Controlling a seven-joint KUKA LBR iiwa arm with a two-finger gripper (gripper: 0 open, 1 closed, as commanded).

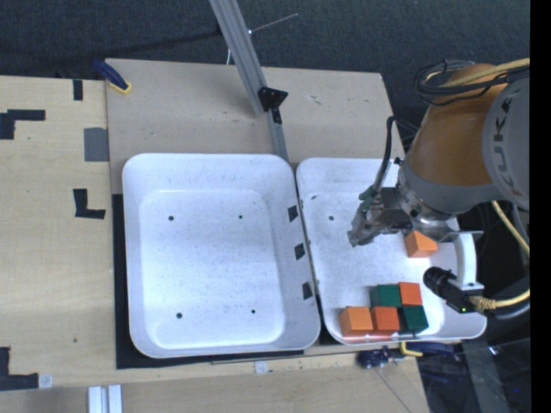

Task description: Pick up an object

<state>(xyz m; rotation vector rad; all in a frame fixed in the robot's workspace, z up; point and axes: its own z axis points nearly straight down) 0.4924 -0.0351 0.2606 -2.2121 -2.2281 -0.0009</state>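
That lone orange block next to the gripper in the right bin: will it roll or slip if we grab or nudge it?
The orange block looks like a flat-faced cube, so it should slide rather than roll when pushed. It appears rigid and small, probably light, so a glancing touch from the gripper may skate it across the smooth right bin. Its parallel faces should suit a two-finger pinch.

Grey KUKA arm with an orange band and a dark gripper

The arm (pixel 469 144) has a broad, rounded orange band over a grey wrist housing, and grey lettering shows on its upper right casing. Black cables loop above the band, and one thin dark cable runs down its left side. The gripper (pixel 366 227) is dark metal. A white bracket carries a black cylindrical fitting with a yellowish cable.
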